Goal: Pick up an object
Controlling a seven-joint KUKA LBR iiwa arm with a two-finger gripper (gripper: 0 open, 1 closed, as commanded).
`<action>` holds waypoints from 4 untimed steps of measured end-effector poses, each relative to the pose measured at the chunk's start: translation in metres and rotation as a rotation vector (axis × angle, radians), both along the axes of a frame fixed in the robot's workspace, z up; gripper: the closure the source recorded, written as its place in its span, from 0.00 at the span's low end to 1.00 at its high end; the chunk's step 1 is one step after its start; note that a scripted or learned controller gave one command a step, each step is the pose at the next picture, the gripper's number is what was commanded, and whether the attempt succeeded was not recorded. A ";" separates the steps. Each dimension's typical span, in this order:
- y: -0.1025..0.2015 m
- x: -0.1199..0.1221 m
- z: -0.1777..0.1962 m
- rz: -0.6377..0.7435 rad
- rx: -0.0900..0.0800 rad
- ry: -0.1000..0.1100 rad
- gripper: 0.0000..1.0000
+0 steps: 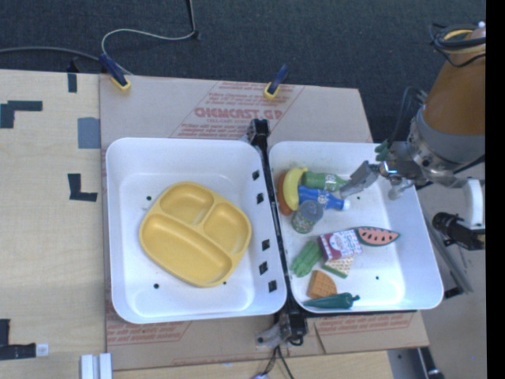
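So in the right bin [410,235] we've got a heap of toy food, and none of it is picked up. Nearest the end effector [359,178] are a green can [322,181] and a blue bottle [325,201], both just left of its tip, the bottle slightly below. A bit further left sits a banana [293,186] with something orange [282,198] tucked behind it, and a grey can [306,215] down-left of the tip. Below it we see a watermelon slice [375,235], a small red packet [339,245], a sandwich wedge [338,266], a green veg [304,260], an orange triangle [321,284] and a dark green pepper [333,300] lowest of all.

The end effector hangs low over the bin's upper part, pointing left toward the green can. We can't tell how wide it is, and nothing shows between its tips.

Way off left, the other bin [126,219] holds a yellow tray [195,233]. Both bins sit on cardboard [229,113] on the desk [39,235].
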State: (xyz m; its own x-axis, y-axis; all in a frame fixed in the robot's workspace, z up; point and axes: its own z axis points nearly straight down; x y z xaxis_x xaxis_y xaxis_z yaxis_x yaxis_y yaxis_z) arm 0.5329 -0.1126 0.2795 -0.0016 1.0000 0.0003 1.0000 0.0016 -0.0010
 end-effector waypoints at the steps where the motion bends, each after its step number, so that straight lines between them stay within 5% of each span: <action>1: -0.012 0.056 -0.156 -0.001 0.000 0.000 0.00; 2: -0.012 0.056 -0.147 -0.001 0.001 0.000 1.00; 3: -0.012 0.056 -0.147 -0.001 0.001 0.000 0.00; 4: 0.013 0.056 -0.194 -0.002 -0.003 -0.002 0.00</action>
State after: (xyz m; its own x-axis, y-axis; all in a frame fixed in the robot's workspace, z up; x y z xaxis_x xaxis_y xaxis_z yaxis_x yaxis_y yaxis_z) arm 0.5889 -0.0996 0.0856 0.0002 1.0000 -0.0026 1.0000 -0.0002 0.0005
